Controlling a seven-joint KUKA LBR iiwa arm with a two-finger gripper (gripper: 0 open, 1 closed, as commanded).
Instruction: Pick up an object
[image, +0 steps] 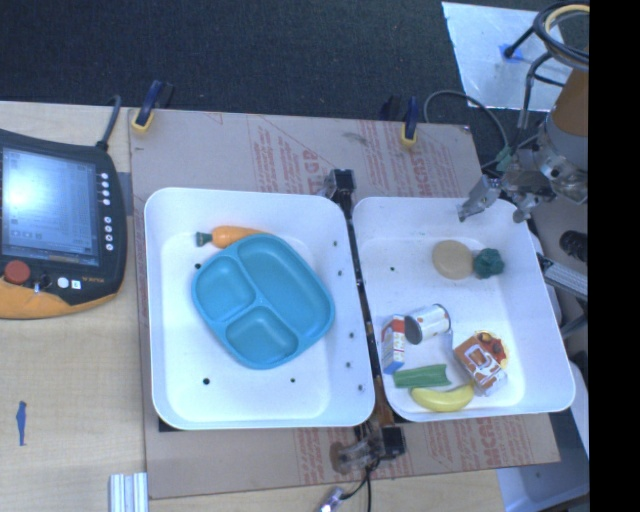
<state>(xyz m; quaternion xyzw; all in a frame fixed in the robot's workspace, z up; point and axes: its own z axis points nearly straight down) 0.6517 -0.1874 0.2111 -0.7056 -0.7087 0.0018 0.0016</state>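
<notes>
Hovering over the far right corner of the right bin (540, 300), the gripper (497, 205) sits at the top right of the camera view, arm coming in from the right. Its two fingers look spread apart, one tip (470, 208) out to the left, the other (522, 212) nearer the wrist; nothing between them.

Right bin contents: tan disc (452, 260) and dark green lump (488, 263) just beside each other near the far side, below the gripper and apart from it. Nearer the front: small can (430, 322) on its side, touching a red-white tube (396, 343); green stick (421, 376) lying across above a banana (441, 398); orange-white carton (481, 362) just right of them, touching the banana end.

Left bin (170, 300): blue divided plate (262, 300), tilted round, in the middle; carrot (230, 236) at its far left edge, partly tucked under the rim.

Bins sit on a cardboard sheet (300, 150), clamped at the far edge. Teach pendant (55, 225) on the bench at far left, screen lit.
</notes>
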